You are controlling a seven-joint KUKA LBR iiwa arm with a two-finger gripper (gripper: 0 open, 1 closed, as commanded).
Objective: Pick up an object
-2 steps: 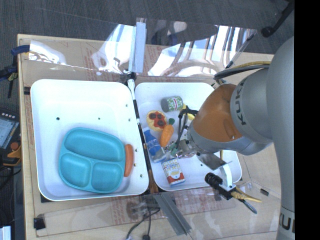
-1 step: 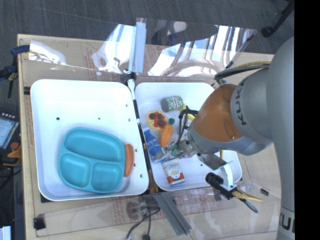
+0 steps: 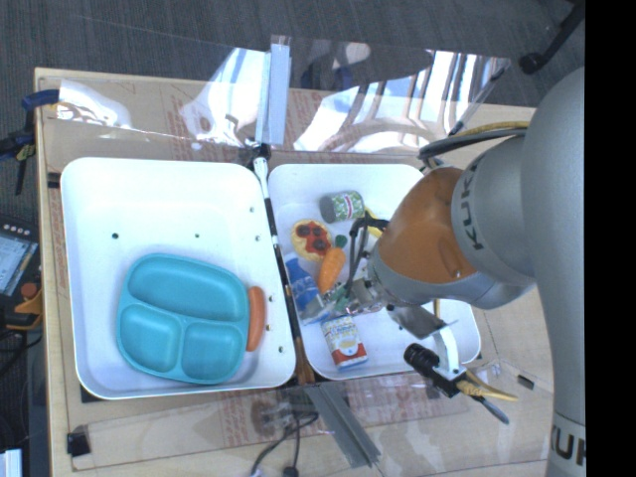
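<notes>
The right bin point(image 3: 298, 182) holds several small items. A green and white can point(image 3: 343, 206) lies at the back. A pizza-slice toy point(image 3: 311, 238) and an orange carrot point(image 3: 331, 265) sit in the middle. A blue packet point(image 3: 304, 284) lies by the left wall, and a small red and white carton point(image 3: 344, 339) rests near the front. My gripper point(image 3: 350, 288) hangs low over the middle of this bin, next to the carrot and above the carton. The orange wrist band point(image 3: 427, 241) hides most of the bin's right half.
The left bin point(image 3: 109, 192) holds a blue divided tray point(image 3: 184, 317) with an orange sausage toy point(image 3: 256, 317) at its right edge. A raised divider point(image 3: 270, 229) separates the two bins. Clear plastic sheeting lies behind both bins.
</notes>
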